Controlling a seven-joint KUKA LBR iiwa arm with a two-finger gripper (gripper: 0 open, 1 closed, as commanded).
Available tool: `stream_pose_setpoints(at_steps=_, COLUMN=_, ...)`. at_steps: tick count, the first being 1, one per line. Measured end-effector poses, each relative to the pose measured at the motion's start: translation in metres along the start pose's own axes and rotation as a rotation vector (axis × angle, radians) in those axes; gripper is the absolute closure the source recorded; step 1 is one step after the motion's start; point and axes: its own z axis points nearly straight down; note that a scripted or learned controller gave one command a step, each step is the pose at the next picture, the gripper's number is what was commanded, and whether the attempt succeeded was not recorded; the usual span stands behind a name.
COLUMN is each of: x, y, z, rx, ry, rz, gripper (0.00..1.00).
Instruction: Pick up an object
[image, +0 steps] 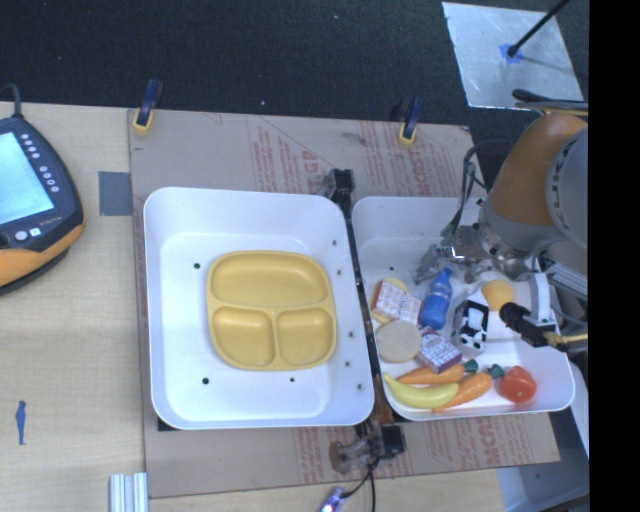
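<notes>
Dark carpet runs behind a wooden bench where two white bins sit side by side. Left bin (160, 300) holds a yellow divided plate (270, 307); right bin (385, 215) holds the toy food. From where I stand, the gripper (447, 262) hangs over that bin's upper middle, and I cannot tell how it is set. Just below it and touching nothing of it lies a blue bottle (437, 298), long axis running toward the gripper. Banana (420, 392) and tomato (517, 384) lie further off.

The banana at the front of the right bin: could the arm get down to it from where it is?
Probably yes. The banana lies on top at the near edge of the right bin, uncovered. The gripper is over the same bin's far part. Carrots press against the banana, so a clean grasp could be awkward.
</notes>
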Motion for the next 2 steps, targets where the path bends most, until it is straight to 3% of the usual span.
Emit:
stream_pose_setpoints(at_steps=1, x=-0.015, y=-0.013, z=0.0, rx=0.002, ry=0.0, rz=-0.001, gripper=0.0)
stream_pose_setpoints(at_steps=2, x=-0.053, y=-0.001, z=-0.068, rx=-0.002, ry=0.0, rz=0.001, gripper=0.0)
